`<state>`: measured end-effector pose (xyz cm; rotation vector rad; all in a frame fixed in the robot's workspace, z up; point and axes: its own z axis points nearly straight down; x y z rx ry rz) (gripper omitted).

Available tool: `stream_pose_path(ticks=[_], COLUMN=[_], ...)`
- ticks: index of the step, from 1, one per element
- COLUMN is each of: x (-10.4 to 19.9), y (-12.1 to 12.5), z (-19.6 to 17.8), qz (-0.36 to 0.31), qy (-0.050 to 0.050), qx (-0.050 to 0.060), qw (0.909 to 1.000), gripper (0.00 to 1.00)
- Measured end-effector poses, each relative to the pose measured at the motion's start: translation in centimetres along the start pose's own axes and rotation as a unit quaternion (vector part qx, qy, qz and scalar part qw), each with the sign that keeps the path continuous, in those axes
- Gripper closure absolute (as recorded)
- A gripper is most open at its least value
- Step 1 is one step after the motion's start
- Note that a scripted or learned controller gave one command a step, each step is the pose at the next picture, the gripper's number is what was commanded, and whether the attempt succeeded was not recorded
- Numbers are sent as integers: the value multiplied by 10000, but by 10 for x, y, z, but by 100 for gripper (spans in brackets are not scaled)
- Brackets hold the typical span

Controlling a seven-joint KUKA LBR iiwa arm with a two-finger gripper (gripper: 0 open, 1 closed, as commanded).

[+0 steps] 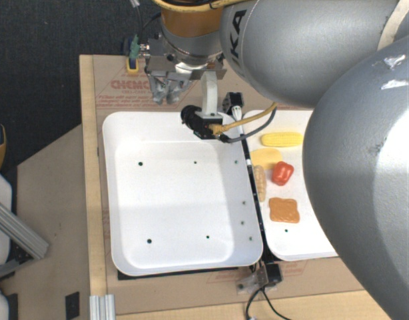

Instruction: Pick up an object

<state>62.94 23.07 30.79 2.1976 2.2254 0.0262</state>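
left bin [178, 202] white, black dots | corn [282, 139] yellow | pepper [282, 173] red | slab [284, 210] orange-brown, maybe bread

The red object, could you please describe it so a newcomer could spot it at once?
Look in the right-hand white bin, beside the grey arm. Near its left wall, the red object lies between a yellow cob above and a flat brown slab below. Nothing else there is red.

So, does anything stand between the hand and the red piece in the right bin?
From the hand, the bins' adjoining rims and a pale yellow piece lie before the red piece; nothing covers it.
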Motion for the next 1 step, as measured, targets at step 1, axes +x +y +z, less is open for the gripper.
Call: stream_pose_path(ticks=[1], x=[-7], y=[5], z=[59], qz=[71], qy=[-22], qx=[146], qw=[9999], gripper=[100])
